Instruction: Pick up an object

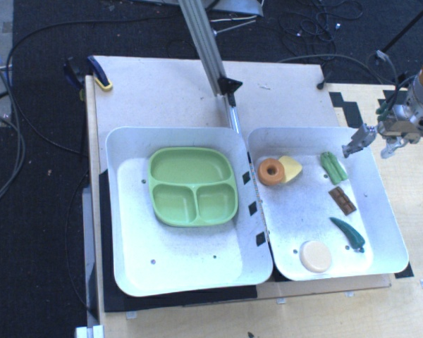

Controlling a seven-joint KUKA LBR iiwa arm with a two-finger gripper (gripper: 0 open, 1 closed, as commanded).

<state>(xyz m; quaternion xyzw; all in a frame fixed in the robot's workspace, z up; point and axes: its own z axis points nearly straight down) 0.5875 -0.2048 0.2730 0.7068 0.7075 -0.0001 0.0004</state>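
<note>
Nearest the camera in the right bin, a white disc lies by the front wall, with a teal pepper just beyond it. Farther back from the disc sit a brown bar, a green pod and an orange ring touching a yellow wedge. Beyond the bin's far right rim, the gripper hangs with fingers spread, grasping nothing.

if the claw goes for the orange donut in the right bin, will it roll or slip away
The orange donut looks round and ring-shaped, so a sideways nudge could roll it. It leans against the yellow piece, which may steady it on that side. Its smooth, curved rim probably gives two fingers little flat surface, so a pinch might slip.
</note>
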